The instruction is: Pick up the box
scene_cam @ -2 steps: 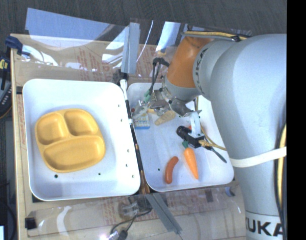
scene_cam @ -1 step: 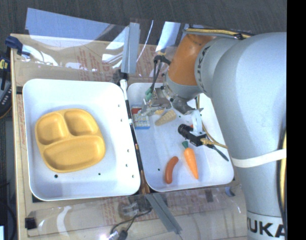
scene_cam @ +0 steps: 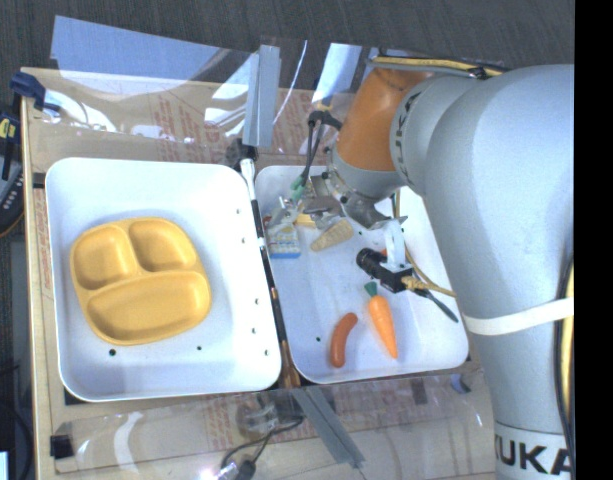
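The box (scene_cam: pixel 283 236), a small carton with pale printed faces and a blue edge, lies in the top left corner of the right bin (scene_cam: pixel 316 363), close to its left wall. My gripper (scene_cam: pixel 308 200) reaches down from under the orange-banded wrist just above and to the right of the box, at or nearly touching its upper end. The wrist and arm hide the bin's upper right part.
A tan wedge-shaped piece (scene_cam: pixel 333 234) lies right of the box. An orange carrot (scene_cam: pixel 383 325) and a red sausage (scene_cam: pixel 342 339) lie near the right bin's front. The left bin (scene_cam: pixel 136 183) holds a yellow divided plate (scene_cam: pixel 139 278).
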